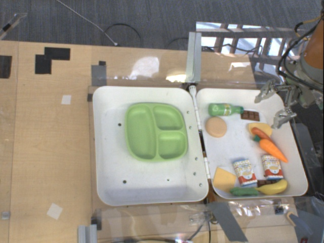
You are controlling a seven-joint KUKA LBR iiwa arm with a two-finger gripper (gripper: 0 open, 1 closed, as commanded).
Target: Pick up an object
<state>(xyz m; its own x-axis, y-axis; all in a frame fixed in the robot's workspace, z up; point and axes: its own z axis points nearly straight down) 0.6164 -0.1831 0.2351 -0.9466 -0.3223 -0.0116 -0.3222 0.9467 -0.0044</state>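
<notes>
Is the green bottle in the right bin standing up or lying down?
Lying down. The green bottle rests on its side on the floor of the right bin, near its far edge, its long axis running left to right, beside the brown block.

1. A pale wooden bench (45, 151) fills most of the scene.
2. Beyond the bench lies dark grey carpet (152, 9).
3. Black patches (50, 58) mark the bench's far-left surface.

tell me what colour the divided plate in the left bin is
Light green; the plate shows clearly in the camera view, against the white left bin.
</notes>
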